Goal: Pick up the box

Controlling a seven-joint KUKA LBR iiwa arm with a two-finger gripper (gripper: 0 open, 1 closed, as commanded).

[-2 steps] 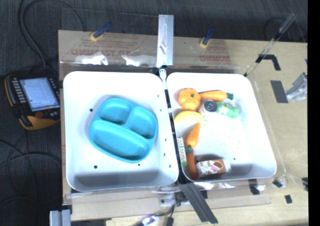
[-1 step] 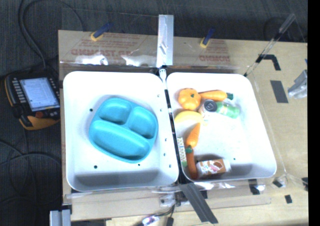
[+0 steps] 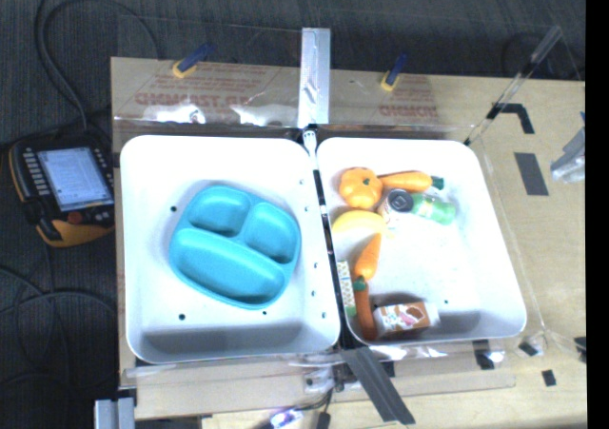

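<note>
The box [image 3: 404,316] is small, brown and white with a picture on its face. It lies flat near the front wall of the right bin [image 3: 476,256], toward the front left corner. A thin orange carrot [image 3: 361,311] lies against its left end.
Toward the back of the right bin lie an orange fruit [image 3: 358,185], a carrot [image 3: 405,179], a green bottle [image 3: 426,206], a yellow fruit [image 3: 353,223] and another carrot [image 3: 368,257]. The left bin [image 3: 152,303] holds a blue divided tray [image 3: 235,243]. A handheld controller [image 3: 62,185] sits far left.
</note>
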